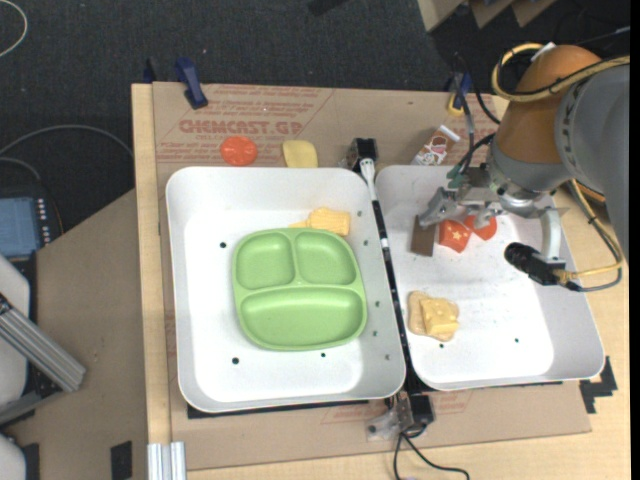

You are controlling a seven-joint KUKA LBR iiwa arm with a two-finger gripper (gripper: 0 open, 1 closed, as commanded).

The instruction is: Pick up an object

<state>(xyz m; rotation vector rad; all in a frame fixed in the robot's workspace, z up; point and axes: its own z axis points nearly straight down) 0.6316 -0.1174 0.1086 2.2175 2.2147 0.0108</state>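
2 bins point(200, 298) | board point(240, 118) print "CHEMCAST GP" | gripper point(462, 216) — jaw state unclear

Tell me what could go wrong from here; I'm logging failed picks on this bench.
1. The hand sits over a red object beside a brown block; it may catch both or nudge one away.
2. The pair lies near the right bin's back wall, which could hinder the approach.

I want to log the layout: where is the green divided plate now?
The green divided plate lies in the middle of the left bin, just below a yellow piece.
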